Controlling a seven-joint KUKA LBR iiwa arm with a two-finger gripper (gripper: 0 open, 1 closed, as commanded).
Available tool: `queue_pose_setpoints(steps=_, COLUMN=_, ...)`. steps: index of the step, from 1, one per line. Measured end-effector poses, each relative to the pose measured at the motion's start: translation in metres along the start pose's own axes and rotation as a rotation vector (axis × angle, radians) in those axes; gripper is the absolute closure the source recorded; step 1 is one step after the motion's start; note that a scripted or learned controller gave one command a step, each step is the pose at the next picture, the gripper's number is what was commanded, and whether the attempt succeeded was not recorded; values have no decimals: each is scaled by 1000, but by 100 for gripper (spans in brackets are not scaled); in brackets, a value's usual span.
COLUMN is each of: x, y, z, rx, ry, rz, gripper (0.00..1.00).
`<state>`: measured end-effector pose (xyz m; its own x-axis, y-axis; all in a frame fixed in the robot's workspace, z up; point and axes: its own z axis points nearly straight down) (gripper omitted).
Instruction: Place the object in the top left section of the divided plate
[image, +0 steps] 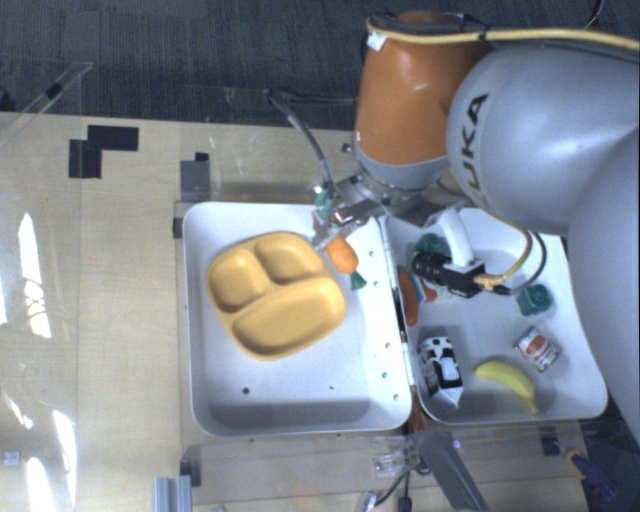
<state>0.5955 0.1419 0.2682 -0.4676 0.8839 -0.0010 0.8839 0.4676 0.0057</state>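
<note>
A yellow divided plate (275, 293) lies in the left white bin (300, 400), with two small sections at its far side and one large section nearer. My gripper (338, 230) hangs just past the plate's right edge, by the bin's right wall. It is shut on a small orange carrot (343, 257), whose green tip (357, 280) points down and to the right. The carrot hangs beside the plate's upper right section, not over the upper left one.
The right bin (585, 395) holds a reddish sausage-like piece (407, 290), a black-and-white carton (441, 370), a banana (507, 383), a small can (535, 348), a teal item (533, 297) and a green item (430, 243). The arm's bulk covers the far right.
</note>
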Motion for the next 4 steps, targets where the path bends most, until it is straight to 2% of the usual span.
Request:
queue_pose_setpoints(steps=1, x=-23, y=71, z=-82, rx=0, ry=-1, rz=128, gripper=100)
queue_pose_setpoints(steps=2, x=-54, y=23, z=14, rx=2, ry=-1, rz=110, gripper=100)
queue_pose_setpoints(steps=3, x=-62, y=50, z=65, rx=1, ry=0, rz=273, gripper=100)
queue_pose_setpoints(steps=4, x=-6, y=81, z=163, rx=-6, ry=2, rz=82, gripper=100)
